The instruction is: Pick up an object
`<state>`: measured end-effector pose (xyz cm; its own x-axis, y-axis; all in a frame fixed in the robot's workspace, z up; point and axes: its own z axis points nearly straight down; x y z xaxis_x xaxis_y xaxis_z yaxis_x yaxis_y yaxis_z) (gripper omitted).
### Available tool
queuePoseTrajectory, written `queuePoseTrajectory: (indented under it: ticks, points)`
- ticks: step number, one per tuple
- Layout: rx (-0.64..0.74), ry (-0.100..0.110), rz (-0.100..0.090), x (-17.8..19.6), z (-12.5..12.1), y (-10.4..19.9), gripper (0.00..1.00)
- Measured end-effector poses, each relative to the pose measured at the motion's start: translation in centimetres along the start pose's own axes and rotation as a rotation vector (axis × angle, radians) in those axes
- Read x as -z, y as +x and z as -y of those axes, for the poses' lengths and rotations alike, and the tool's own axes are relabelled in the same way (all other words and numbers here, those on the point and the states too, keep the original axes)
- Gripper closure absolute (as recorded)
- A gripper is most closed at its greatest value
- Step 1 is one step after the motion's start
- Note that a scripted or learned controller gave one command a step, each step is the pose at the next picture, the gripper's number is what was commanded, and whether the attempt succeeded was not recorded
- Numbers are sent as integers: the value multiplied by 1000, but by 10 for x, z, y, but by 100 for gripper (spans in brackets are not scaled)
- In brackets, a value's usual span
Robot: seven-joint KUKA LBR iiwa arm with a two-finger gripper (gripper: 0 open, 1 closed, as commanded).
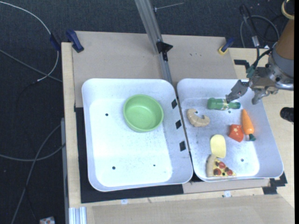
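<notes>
My gripper (246, 95) hangs over the far right part of the right bin (266, 164), its two fingers spread open with nothing between them. Its left finger (235, 92) ends just above the right end of a green bottle (222, 104) lying on its side. An orange carrot (247, 122) lies below the right finger, next to a red pepper (236, 133). A beige croissant-shaped piece (198, 118) rests near the bin's left wall. Lower down lie a yellow block (217, 145) and a pizza slice (219, 167).
A green bowl (143, 112) sits in the upper middle of the left bin (117, 171). A grey metal pole (150, 22) slants down to the gap between the bins. Blue clamps (74, 40) hold the bench's far corners. Cables run near the arm on the right.
</notes>
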<state>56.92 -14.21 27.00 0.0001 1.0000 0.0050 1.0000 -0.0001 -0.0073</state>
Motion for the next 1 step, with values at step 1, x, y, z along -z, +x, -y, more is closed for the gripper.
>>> queuePoseTrajectory:
  ticks: [1]
  points:
    - [-1, 7, 0, -63, -2, -2, 0]
